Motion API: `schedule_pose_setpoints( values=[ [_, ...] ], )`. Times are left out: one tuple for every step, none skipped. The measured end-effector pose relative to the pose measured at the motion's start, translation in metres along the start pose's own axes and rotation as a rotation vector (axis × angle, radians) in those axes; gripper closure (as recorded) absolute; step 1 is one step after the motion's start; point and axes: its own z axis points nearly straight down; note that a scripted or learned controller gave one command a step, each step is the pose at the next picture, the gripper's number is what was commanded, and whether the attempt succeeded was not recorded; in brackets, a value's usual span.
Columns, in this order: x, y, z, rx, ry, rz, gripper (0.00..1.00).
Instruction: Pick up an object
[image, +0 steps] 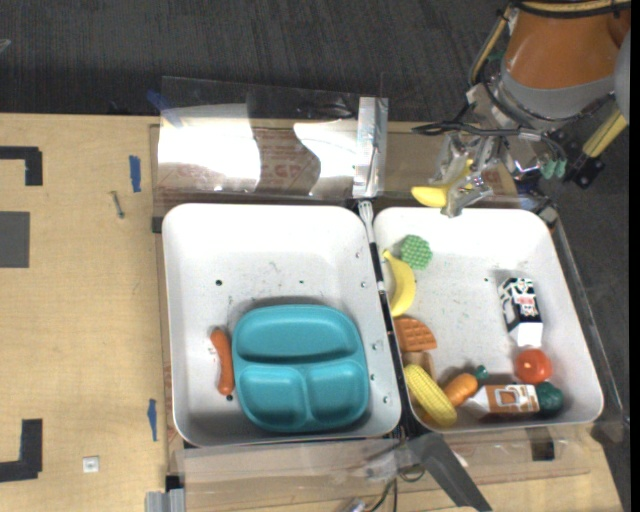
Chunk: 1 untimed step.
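**Pincer up over the right bin's far edge with a small yellow piece in it**

We see the pincer (462, 190) above the far rim of the right bin (575, 300), fingers closed on a small yellow piece (430, 196) that sticks out to the left of them. The piece is clear of the bin floor; we can't tell what kind of item it is.

Bins: 2, white, side by side on the worktop (70, 300).

Left bin (200, 240), 2 items:
- 1 teal divided tray (300, 366), near side, towards the centre divider
- 1 orange sausage-shaped toy (224, 361), just beside the tray's left edge

Right bin, 8 items on the floor:
- 1 green bumpy toy (415, 252), far left
- 1 banana (401, 284), just below it, along the left wall
- 1 brown waffle-like piece (414, 334), below the banana
- 1 corn cob (429, 395), near left corner
- 1 carrot (461, 386), touching the corn
- 1 brown-labelled bottle (515, 399), lying along the near wall
- 1 red tomato-like ball (531, 364), just above the bottle
- 1 black-and-white carton (520, 301), right side, apart from the rest
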Motion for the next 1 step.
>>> schedule_pose_setpoints(
  values=[
    [-0.0052, 0.0419, 0.0264, -0.007, 0.021, -0.115, 1.0]
  ],
)
